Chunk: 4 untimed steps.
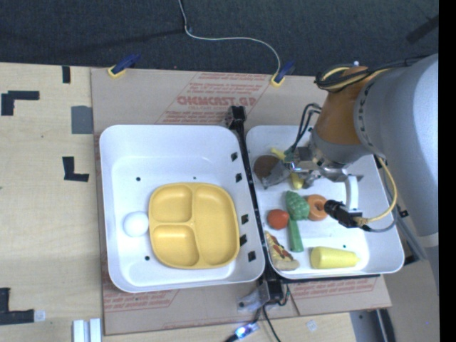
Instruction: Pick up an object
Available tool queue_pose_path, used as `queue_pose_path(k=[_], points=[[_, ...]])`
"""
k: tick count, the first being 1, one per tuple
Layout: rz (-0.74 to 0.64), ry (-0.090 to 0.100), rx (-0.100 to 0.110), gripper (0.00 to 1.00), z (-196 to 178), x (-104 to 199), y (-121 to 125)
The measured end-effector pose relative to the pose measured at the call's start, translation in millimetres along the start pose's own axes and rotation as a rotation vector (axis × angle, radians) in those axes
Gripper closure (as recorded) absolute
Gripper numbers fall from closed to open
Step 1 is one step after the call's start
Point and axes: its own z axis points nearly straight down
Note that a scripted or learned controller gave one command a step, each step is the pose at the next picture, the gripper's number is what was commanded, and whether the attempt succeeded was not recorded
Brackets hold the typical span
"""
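As the gripper (296,180) hangs over the right bin (381,258), green toy (295,216) just below, finger state unclear.

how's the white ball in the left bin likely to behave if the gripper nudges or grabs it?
The white ball looks round and smooth, so it would probably roll on a nudge. It lies against the yellow tray, which may block it that way. Its curved surface could slip from the fingers unless grasped across the middle.
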Motion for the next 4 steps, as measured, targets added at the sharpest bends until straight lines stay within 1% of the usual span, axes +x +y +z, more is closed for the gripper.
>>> queue_pose_path(k=[1, 3, 4], points=[[0.0, 0.0, 0.0, 1.0, -10.6, -0.1, 0.2], [-0.001, 0.0, -0.006, 1.0, -97.8, 1.5, 11.7], [-0.001, 0.001, -0.005, 1.0, -142.9, 2.0, 12.3]])
